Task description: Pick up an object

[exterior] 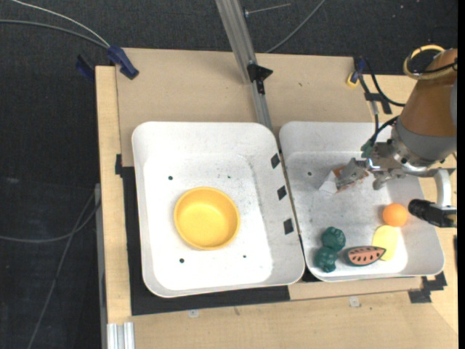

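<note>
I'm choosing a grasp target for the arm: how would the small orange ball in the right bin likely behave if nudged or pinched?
The orange ball looks round and smooth, so a nudge would probably send it rolling across the right bin. Pinched off-centre, it may squirt out sideways. It lies close beside the yellow piece, which might stop a roll that way. It seems small, so likely light.

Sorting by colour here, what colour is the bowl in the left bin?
Yellow: the bowl shows plainly in the camera view.

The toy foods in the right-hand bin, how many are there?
4, all near its front edge: an orange ball, a yellow piece, a watermelon slice and green broccoli. The arm may hide more at the right.
</note>
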Motion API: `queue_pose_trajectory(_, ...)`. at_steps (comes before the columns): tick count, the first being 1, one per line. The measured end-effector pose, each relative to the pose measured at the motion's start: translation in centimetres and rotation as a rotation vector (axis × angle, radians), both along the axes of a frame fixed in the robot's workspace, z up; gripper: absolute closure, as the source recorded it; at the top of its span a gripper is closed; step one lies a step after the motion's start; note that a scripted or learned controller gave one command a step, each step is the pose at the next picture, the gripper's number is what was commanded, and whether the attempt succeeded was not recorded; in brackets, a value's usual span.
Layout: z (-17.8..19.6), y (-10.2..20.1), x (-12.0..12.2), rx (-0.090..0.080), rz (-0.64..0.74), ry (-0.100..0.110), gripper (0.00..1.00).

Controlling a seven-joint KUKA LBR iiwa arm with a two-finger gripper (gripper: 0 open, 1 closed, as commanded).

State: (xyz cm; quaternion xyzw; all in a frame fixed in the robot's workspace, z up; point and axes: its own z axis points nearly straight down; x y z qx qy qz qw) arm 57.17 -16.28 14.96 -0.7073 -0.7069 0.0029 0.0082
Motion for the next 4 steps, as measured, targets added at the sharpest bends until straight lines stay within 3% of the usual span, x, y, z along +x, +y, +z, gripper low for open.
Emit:
queue_pose_trajectory(1, -5.4, 0.1, -0.2, 0.000, 0.000, 0.000, 0.00)
queue_pose_trajectory(2, -3.7, 0.1, 0.1, 0.000, -0.001, -0.008, 1.00)
queue_pose_trajectory(4, 7.4, 0.1, 1.6, -0.008, 0.003, -0.026, 1.00)
